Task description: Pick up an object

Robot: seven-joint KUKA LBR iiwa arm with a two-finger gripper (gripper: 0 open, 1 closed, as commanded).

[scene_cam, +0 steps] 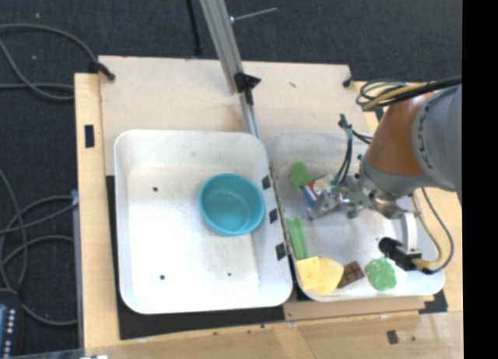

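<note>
My gripper [331, 203] is low in the middle of the right bin [311, 144], under the orange band of the arm [393, 143]. It is right beside a small red, white and blue item [313, 191], which lies at its left. A round green piece [298, 174] lies just above that item. A long green stick [296, 234] lies along the bin's left wall. At the bin's front lie a yellow wedge [319, 274], a small brown block [352, 273] and a bumpy green piece [380, 273].
A blue bowl [231, 203] sits upright in the left bin [156, 272]. A slanted metal post [222, 30] rises behind the bins. Cables loop off the arm at the right and over the dark floor at the left.
</note>
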